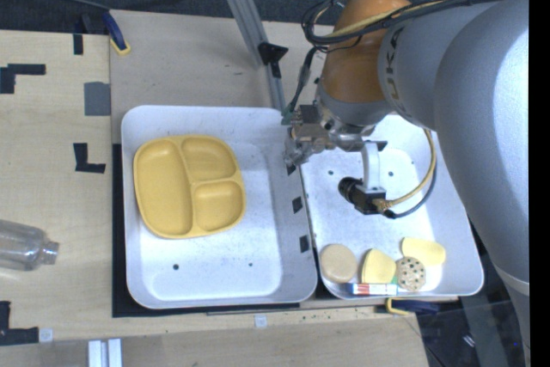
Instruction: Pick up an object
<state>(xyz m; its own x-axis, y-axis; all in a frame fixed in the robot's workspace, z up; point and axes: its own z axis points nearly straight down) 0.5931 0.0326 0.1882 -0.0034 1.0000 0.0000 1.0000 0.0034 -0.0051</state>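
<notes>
From your left: a clear bottle (21, 245) lies on the tabletop (51, 125); a yellow divided plate (189, 185) sits in the left bin (215, 279); the gripper (295, 155) hangs at the right bin's (326, 202) left edge, and you cannot tell how far open it is or whether it has hold of anything; a tan bun (338, 262), yellow wedge (376, 266) and speckled cookie (412, 272) cluster in that bin's near corner beside a red-and-white pen (378, 290), its print unreadable.

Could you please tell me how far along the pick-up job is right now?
Done: nothing looks lifted yet. The yellow plate lies flat in the left bin, and the tan round piece and cookie lie at the right bin's near edge. In hand: the gripper is over the ridge between the bins, with nothing visibly held. Left: reaching an object, gripping it and lifting it.
</notes>
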